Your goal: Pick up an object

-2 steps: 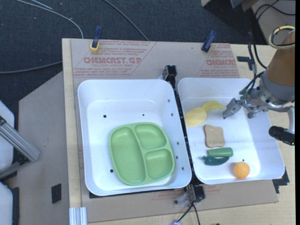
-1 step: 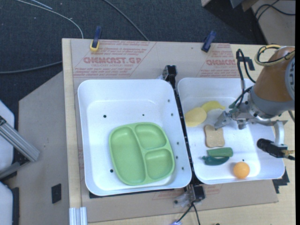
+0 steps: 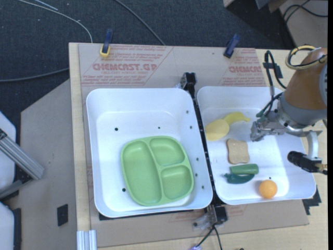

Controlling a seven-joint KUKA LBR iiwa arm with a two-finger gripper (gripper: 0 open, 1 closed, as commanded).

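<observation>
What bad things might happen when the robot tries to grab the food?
The gripper hangs between the banana and the bread slice, so it may close on nothing. The lemon touches the banana and could get pushed along. The orange is round and might roll off if bumped.

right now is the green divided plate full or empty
Empty: the green divided plate in the left bin shows three bare compartments, nothing lying in them.
</observation>
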